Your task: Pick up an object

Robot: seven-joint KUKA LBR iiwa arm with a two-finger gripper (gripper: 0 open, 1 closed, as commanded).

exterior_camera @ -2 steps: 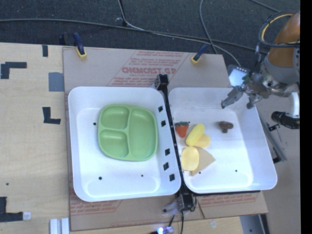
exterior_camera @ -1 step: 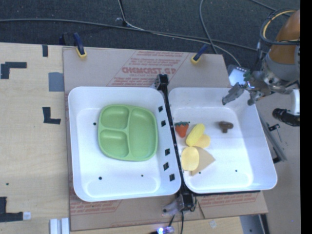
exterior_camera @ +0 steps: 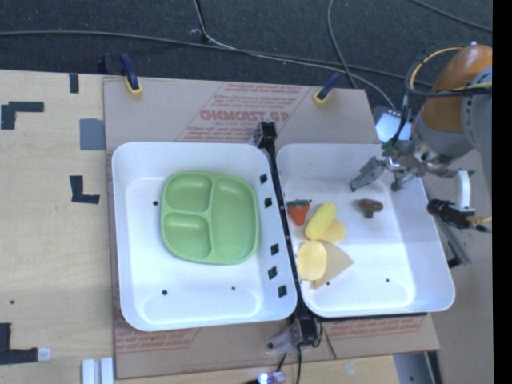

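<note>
- Camera view, the landmark first: the black divider strip (exterior_camera: 274, 214) ran between the two shallow white plastic bins, the left bin (exterior_camera: 136, 294) and the right bin (exterior_camera: 416, 290).
- Left of the divider, a light green sectioned plastic plate (exterior_camera: 211, 218) lay flat in the left bin.
- Just right of the divider lay a cluster: a small orange carrot-shaped toy (exterior_camera: 298, 211), two yellow rounded toy pieces (exterior_camera: 323, 222) touching each other, a third yellow oval piece (exterior_camera: 312, 259) below them, and a tan wedge (exterior_camera: 339, 261) tucked against that oval.
- Further right of the divider, apart from the cluster, sat a small brown lumpy object (exterior_camera: 369, 207) on bare bin floor.
- The grey two-finger gripper (exterior_camera: 384, 174) hung above and slightly right of the brown object, its fingers spread apart with nothing between them.
- Judgement: the brown object looked the easiest target, since it stood alone with room for both fingers.
- To do it well, the arm would need to centre over the object, descend straight, straddle it near the floor, then close.
- Risk: the piece was small and could slip or be nudged aside.
</note>
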